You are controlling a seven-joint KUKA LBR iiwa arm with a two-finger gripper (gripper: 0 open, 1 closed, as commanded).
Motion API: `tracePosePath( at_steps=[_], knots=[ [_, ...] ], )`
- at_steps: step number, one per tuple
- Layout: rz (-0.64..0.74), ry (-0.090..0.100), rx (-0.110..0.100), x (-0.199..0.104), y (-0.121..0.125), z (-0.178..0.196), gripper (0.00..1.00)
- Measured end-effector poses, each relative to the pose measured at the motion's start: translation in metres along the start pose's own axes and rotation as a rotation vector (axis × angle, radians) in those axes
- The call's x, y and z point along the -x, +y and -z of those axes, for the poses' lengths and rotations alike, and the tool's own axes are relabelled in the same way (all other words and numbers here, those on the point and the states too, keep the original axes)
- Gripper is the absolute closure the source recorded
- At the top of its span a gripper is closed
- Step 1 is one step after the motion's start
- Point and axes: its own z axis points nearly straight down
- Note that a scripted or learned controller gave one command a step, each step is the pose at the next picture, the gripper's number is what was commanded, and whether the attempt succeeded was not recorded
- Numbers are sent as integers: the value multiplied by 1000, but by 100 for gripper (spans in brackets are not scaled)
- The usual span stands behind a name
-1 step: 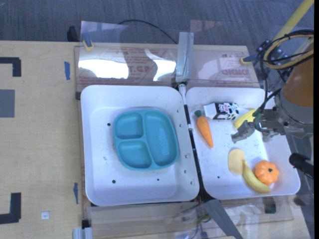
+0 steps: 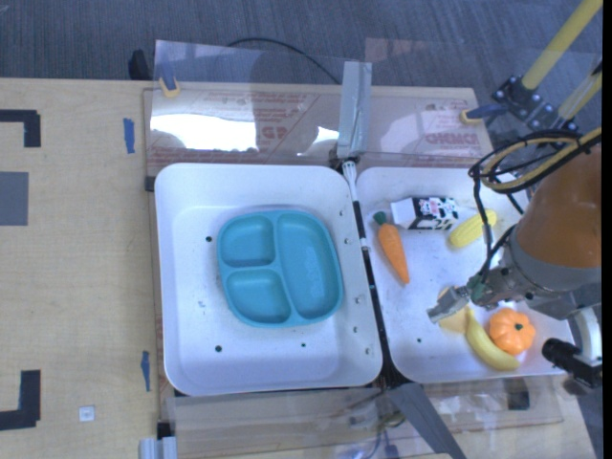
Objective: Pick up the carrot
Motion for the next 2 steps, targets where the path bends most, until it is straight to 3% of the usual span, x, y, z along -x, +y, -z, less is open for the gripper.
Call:
tracePosePath(
  at_steps=[1, 2],
  knots=[
    [-292, -4, 10, 29, -4, 43, 0],
    [100, -4, 10, 46, -6, -54, 0]
  ],
)
